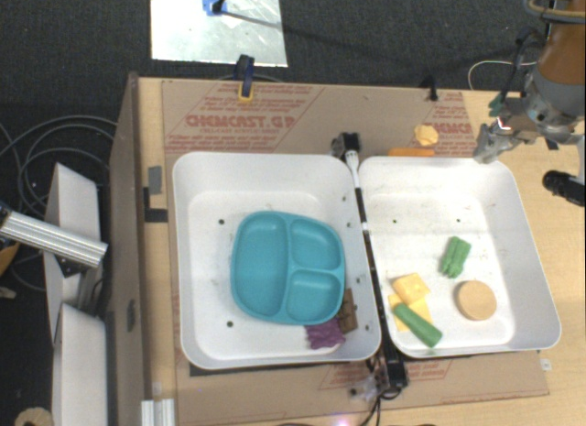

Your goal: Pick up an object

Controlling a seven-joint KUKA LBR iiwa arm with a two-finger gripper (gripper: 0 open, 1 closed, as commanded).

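The right bin (513, 223) holds a green ridged piece (454, 256), a round tan disc (476, 300), a yellow block (410, 289) and a green stick (418, 324). In the left bin (197, 232) lies a teal divided plate (287, 267), with a purple piece (322, 334) and a brown piece (348, 314) at its lower right edge. My gripper (486, 147) hangs at the upper right, over the right bin's far right corner, well away from all these objects.
On the cardboard behind the right bin lie a yellow piece (426, 134) and an orange stick (411, 151). A metal rail (50, 236) and cables (55, 140) sit left of the bench. A shiny sheet (218, 12) lies on the floor beyond.
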